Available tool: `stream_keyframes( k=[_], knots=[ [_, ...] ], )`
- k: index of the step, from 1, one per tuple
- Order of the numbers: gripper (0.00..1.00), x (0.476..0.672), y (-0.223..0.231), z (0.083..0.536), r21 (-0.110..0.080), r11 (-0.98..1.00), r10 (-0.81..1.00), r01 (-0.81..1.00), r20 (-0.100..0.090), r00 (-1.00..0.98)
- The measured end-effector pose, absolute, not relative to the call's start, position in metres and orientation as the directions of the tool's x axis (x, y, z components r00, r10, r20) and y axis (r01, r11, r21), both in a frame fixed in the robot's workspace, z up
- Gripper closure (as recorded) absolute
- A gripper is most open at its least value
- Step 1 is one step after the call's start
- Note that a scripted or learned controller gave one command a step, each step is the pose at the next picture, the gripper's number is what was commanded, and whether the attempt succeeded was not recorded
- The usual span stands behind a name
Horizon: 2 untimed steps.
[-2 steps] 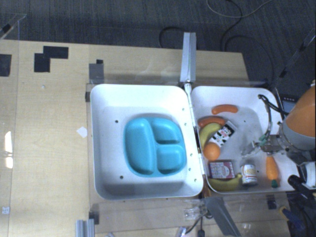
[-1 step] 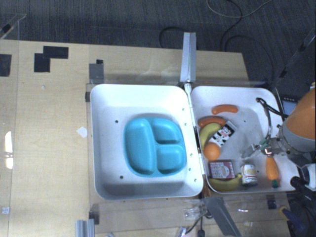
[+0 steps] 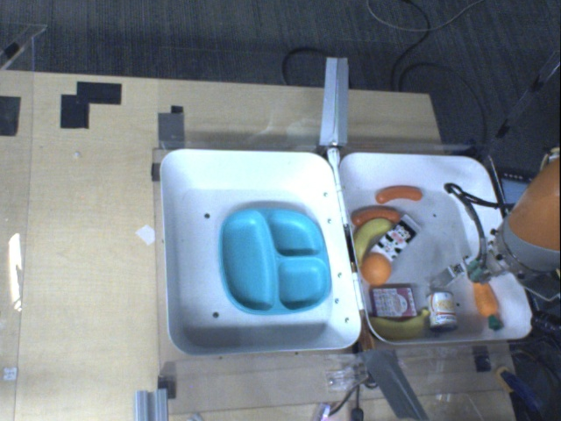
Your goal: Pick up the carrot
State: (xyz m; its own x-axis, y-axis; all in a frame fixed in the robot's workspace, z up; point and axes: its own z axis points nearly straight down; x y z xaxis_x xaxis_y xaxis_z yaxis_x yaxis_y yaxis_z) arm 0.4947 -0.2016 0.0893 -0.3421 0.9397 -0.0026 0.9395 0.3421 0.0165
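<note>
Pale wooden bench (image 3: pixel 88 235); dark carpet floor (image 3: pixel 175 16); cables (image 3: pixel 412 16).

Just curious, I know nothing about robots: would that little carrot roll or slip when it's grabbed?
Probably. The carrot looks rounded and tapered, so it could roll sideways. Its smooth, toy-like surface may slip. It looks stiff and small, so likely light.

Arm (image 3: pixel 536 222) — cut off by the right edge. Gripper (image 3: pixel 473 270) — fingers too small to resolve. Lower banana (image 3: pixel 399 326) — middle hidden under card packet (image 3: pixel 394 302) and can (image 3: pixel 443 309). Labels on both illegible.
</note>
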Motion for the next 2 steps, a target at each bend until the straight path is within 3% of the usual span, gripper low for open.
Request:
stream_keyframes(
  k=[1, 2],
  knots=[
    [1.0, 0.495, -0.201, 0.097, 0.014, 0.342, 0.94, 0.94, 0.0, -0.342],
    [1.0, 0.498, -0.156, 0.193, 0.0, 0.322, 0.947, 0.947, 0.0, -0.322]
  ],
)
